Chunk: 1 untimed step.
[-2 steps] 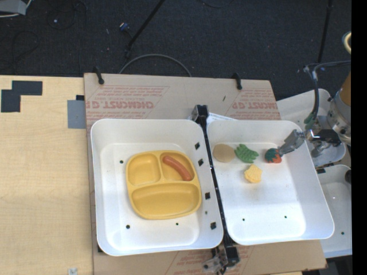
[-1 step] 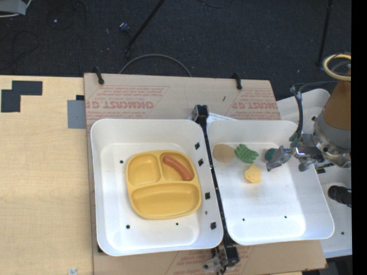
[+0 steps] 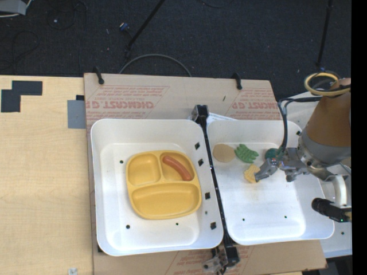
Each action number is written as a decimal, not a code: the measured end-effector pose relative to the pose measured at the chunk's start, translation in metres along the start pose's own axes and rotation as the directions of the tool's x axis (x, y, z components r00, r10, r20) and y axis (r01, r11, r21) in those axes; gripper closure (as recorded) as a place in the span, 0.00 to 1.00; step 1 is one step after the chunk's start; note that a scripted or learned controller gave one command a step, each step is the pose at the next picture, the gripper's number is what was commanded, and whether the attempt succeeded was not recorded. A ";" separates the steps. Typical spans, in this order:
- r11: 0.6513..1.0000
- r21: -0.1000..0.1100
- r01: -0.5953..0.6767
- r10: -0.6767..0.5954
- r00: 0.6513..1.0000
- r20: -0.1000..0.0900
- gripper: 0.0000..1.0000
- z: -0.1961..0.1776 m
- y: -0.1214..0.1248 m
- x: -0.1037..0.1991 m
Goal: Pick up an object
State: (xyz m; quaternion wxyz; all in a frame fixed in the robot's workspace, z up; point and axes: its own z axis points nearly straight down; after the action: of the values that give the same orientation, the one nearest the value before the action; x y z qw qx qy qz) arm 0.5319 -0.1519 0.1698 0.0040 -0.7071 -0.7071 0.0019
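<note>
Cardboard point(image 3: 252, 263) shows at the bottom edge, in front of the two white bins, and carries red printing that is cut off there. It lies under both bins and comes out again behind them, where mirrored red lettering can be read only in part. Left of the cardboard is a pale wooden bench top point(image 3: 40, 182) with a few dark patches stuck on near its far edge. Behind the bench lies dark carpet point(image 3: 189, 27) with black cables trailing across it.

A black divider point(image 3: 211, 182) runs between the bins and serves as the landmark. Left of the divider, the left bin point(image 3: 106, 222) holds a yellow compartment plate point(image 3: 163, 185), and a red sausage point(image 3: 178, 167) lies in the plate's rear right compartment, close to the divider. Right of the divider, in the right bin point(image 3: 269, 234), a tan round piece point(image 3: 223, 152) sits nearest it, then a green leafy toy point(image 3: 247, 153), then a small yellow object point(image 3: 250, 175) slightly nearer the camera.

The gripper point(image 3: 265, 171) is just right of the yellow object, its tips at that object's edge. Whether the claw is spread or pinching anything cannot be told; the fingers are small and blurred. A teal piece point(image 3: 271, 153) near the wrist is partly hidden. The arm point(image 3: 330, 128) is cut off at the right.
</note>
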 end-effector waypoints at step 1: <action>1.000 0.001 -0.001 0.001 1.000 0.000 0.00 0.063 -0.001 0.007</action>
State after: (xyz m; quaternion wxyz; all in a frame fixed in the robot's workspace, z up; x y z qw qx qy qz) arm 0.5299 -0.1444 0.1070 0.0046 -0.7073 -0.7069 0.0022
